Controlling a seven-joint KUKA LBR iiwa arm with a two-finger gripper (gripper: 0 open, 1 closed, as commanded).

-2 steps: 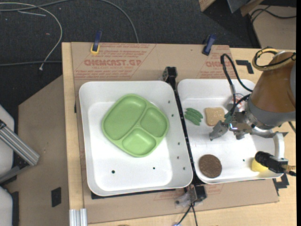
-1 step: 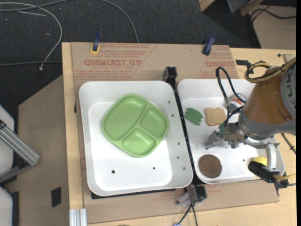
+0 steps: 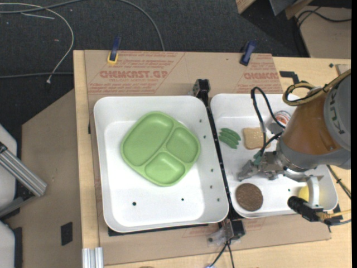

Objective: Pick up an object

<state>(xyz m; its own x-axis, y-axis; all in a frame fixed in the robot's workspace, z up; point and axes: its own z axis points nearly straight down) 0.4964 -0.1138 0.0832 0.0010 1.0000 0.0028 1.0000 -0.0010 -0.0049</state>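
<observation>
Gripper (image 3: 249, 172) hangs low in the right bin (image 3: 237, 108), just above the brown disc (image 3: 249, 196); whether it is open or holding anything cannot be told. Approach step, seemingly; next comes closing on something.

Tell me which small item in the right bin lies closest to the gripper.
The brown round disc. It sits just below the gripper, near the right bin's front edge. The green leafy piece and the tan block lie farther back.

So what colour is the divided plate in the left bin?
Light green, seen in the overhead camera view.
</observation>
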